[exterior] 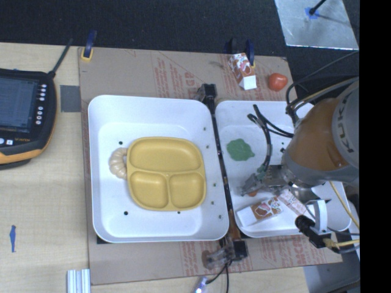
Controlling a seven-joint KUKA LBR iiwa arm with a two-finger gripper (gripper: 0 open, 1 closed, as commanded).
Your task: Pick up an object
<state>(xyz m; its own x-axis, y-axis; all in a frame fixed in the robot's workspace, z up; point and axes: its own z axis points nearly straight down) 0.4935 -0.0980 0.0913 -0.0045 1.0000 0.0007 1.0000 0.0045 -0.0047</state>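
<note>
Looming over the right bin (pixel 229 163), the grey arm (pixel 321 142) with its orange band is the thing closest to the lens, and it hides most of that bin's right half. Its gripper (pixel 259 180) sits low in the bin, near the middle of the floor, at the end of a bundle of black cables; whether it is released or clenched cannot be judged at this angle, and nothing can be made out between its tips.

Just below and to the right of the gripper lies a small white packet with red and brown print (pixel 267 209), flat on the bin floor near the front wall. It looks thin, light and slightly tilted, and I judge it the likeliest thing to be picked, being nearest the tool. A green, soft-looking blob (pixel 240 149) rests further up the same bin, apart from the gripper and well clear of the packet.

Across the dividing rim, the left bin (pixel 101 163) holds a yellow three-compartment tray (pixel 166 173) lying flat, with a pale ridged lump (pixel 117 162) tucked against its left edge. Beyond the bins, on the cardboard (pixel 153 72), sit a small carton (pixel 242 69) and a red ball-like thing (pixel 277 81), out of play. An orange-edged pendant (pixel 24 115) rests at far left.
</note>
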